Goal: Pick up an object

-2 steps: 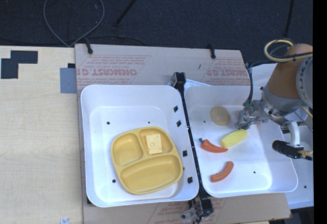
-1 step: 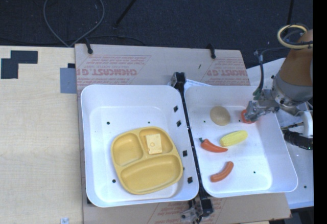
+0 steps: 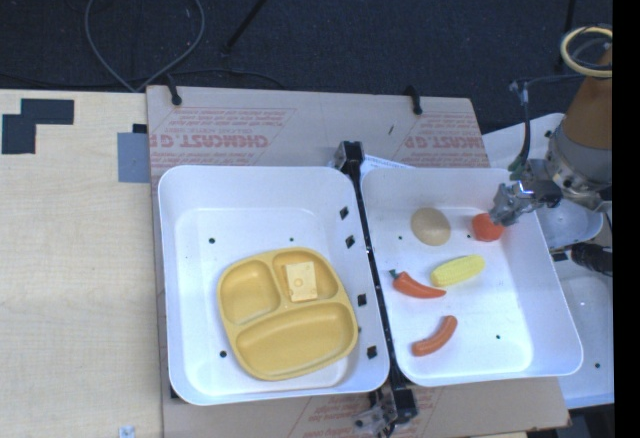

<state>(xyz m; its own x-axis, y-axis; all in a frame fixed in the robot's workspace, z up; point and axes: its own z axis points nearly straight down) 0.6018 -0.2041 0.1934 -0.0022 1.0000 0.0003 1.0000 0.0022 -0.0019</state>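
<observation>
The right bin (image 3: 540,326) holds a beige round piece (image 3: 432,226), a small red round piece (image 3: 487,228), a yellow corn cob (image 3: 458,271), a red chili pepper (image 3: 418,287) and an orange-red sausage (image 3: 434,336). My gripper (image 3: 508,205) hangs over the bin's far right side, right at the upper right edge of the red round piece. Whether it touches that piece I cannot tell. The arm's wrist (image 3: 585,141) comes in from the right above the bin's rim.
The left bin (image 3: 190,226) carries a yellow divided tray (image 3: 285,326) with a small yellow cheese block (image 3: 300,281) in one compartment. A black divider (image 3: 362,256) runs between the bins. Cardboard (image 3: 300,131) lies behind them.
</observation>
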